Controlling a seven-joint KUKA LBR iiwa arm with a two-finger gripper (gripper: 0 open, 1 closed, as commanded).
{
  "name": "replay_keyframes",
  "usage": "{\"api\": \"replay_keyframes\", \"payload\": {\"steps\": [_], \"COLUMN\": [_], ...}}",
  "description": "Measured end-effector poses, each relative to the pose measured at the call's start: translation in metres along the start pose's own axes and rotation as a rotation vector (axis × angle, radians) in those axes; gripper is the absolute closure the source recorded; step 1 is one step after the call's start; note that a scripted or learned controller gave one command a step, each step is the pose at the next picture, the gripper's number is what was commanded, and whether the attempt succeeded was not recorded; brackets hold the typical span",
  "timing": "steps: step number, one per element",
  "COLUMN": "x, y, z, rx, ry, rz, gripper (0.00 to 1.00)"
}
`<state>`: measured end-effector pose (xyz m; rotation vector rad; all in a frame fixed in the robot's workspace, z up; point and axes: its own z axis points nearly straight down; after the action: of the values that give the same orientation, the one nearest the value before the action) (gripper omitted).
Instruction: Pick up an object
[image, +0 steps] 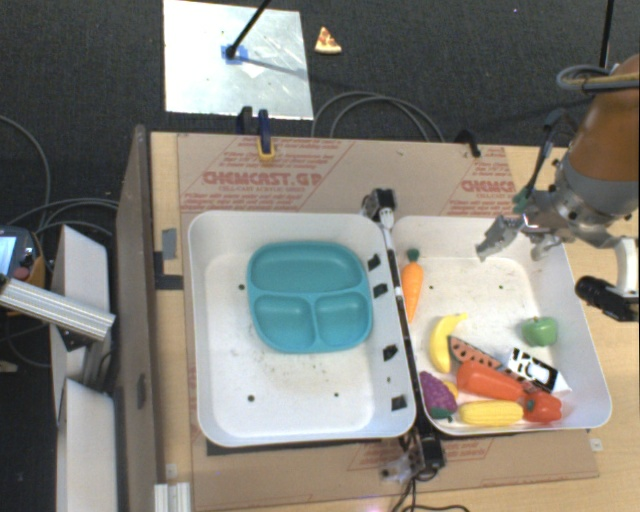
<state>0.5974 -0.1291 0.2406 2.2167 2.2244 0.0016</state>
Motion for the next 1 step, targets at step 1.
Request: {"api": "replay_keyframes", "payload": {"steps": [1], "x": [0.0554], "y": [-0.0457], "z": [0.058], "rx": [0.008], "ry": [0.004], "rz": [-0.005], "gripper": [0.0]}}
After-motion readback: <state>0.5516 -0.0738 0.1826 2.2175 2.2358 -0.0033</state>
